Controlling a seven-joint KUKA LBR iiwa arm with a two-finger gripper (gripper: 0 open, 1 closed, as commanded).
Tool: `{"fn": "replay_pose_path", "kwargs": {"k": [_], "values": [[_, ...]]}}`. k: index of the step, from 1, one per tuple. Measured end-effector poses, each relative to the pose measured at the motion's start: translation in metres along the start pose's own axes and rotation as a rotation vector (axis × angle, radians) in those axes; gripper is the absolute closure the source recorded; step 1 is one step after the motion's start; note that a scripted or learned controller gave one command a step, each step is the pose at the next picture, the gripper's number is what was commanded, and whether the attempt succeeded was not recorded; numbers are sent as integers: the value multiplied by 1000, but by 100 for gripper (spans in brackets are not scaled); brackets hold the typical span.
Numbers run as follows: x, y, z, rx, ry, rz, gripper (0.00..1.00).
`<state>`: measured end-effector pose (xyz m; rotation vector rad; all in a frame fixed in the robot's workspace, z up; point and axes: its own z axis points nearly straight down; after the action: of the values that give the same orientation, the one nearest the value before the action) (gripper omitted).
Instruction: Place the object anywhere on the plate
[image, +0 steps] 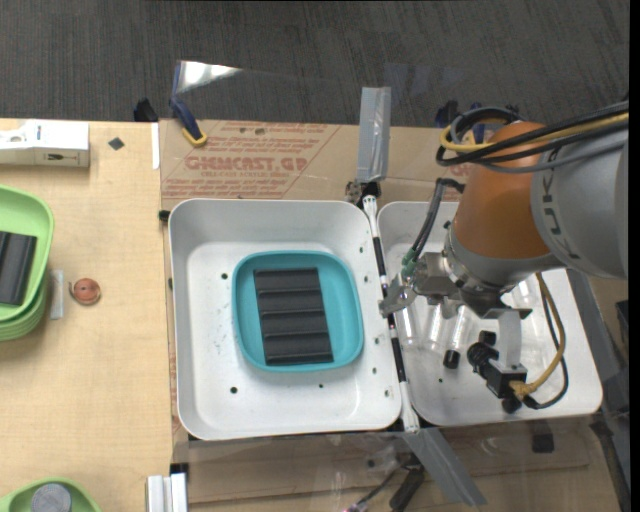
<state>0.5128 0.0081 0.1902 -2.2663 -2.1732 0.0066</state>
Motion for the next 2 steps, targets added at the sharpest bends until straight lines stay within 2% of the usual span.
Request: {"fn": "replay_pose_path", "kwargs": {"k": [2], "values": [[0,0,0,0,0,0,0]]}}
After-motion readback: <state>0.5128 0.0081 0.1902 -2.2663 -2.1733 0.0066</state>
